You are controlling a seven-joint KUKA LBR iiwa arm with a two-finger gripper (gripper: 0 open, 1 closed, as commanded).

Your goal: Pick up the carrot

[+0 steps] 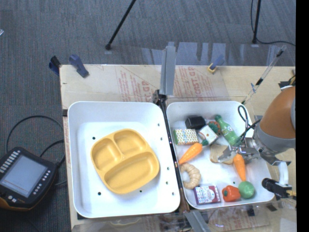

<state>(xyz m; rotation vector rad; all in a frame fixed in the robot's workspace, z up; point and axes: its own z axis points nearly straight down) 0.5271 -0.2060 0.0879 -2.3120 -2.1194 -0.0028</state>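
Grey carpet surrounds a bench that carries two white bins side by side; the right bin (pixel 176 111) holds the clutter and the left bin (pixel 77 129) holds a yellow plate (pixel 124 161).

Two carrots lie in the right bin. One carrot (pixel 190 153) rests near the bin's left wall, just right of the divider, its long axis running from lower left up to a tip at upper right, with open white floor on its right side. The second carrot (pixel 239 166) sits toward the bin's right wall, its long axis close to upright in the view, thick end up and point down toward the lime (pixel 246 189).

The gripper (pixel 235 152) hangs at the top end of that second carrot, so this carrot lies directly below the jaws and touches or nearly touches them. Whether the jaws are spread or closed I cannot tell, and nothing is plainly between them.

Outward from the gripper: a green bottle (pixel 225 129) lies up-left of it, a tomato (pixel 231 193) beside the lime, a red packet (pixel 206 194) and a croissant (pixel 190 175) lower left.

My judgement is that the grasp should close across the second carrot's width, at right angles to its near-vertical axis.
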